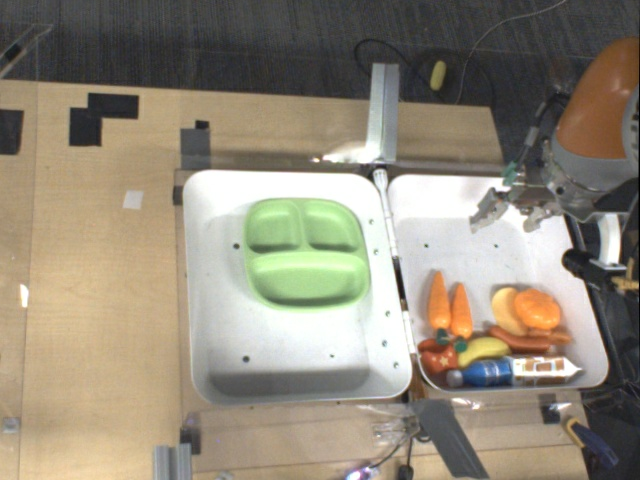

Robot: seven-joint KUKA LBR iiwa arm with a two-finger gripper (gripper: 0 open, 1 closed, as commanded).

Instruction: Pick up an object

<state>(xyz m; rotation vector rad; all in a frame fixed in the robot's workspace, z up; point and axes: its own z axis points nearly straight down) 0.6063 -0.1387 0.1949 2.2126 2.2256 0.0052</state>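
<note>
Toy food (497, 340) — glossy, rounded plastic shapes

Robotics lab bench, not a home. Two white bins (300, 298) are mounted side by side on a plywood bench (90, 298), held by metal brackets (384, 108). Black tape markers (100, 116) are stuck on the wood. Loose cables (500, 28) are run over grey carpet (250, 18).

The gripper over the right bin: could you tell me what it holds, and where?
Nothing: the open two-finger gripper hangs above bare floor of the right white bin.
</note>
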